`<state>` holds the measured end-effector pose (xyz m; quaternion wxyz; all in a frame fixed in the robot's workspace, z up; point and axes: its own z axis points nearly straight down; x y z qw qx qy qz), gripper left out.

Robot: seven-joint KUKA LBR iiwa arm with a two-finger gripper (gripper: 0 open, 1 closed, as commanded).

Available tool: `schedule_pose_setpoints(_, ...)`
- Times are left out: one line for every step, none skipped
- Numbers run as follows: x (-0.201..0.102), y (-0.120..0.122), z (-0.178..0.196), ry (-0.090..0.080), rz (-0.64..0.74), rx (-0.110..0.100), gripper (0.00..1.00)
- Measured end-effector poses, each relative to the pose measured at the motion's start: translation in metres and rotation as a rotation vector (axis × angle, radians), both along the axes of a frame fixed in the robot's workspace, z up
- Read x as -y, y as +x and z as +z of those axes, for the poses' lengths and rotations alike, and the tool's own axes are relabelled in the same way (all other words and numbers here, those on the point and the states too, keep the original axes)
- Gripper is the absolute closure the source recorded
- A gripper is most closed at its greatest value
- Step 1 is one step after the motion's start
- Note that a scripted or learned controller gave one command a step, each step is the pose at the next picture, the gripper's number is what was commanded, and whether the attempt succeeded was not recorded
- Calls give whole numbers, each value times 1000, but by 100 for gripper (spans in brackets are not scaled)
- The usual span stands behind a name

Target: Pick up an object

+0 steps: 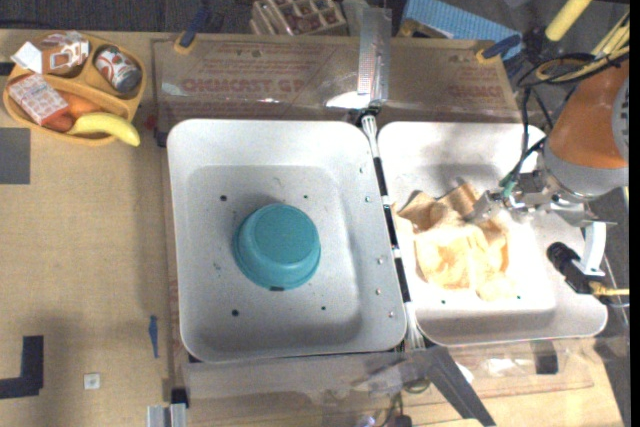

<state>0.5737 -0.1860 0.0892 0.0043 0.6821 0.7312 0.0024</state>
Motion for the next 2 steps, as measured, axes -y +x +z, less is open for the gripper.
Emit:
schedule_pose_setpoints(1,1,11,-1,-1,5,100)
schedule_pose_setpoints(-42,26,105,-1,229,-6,100)
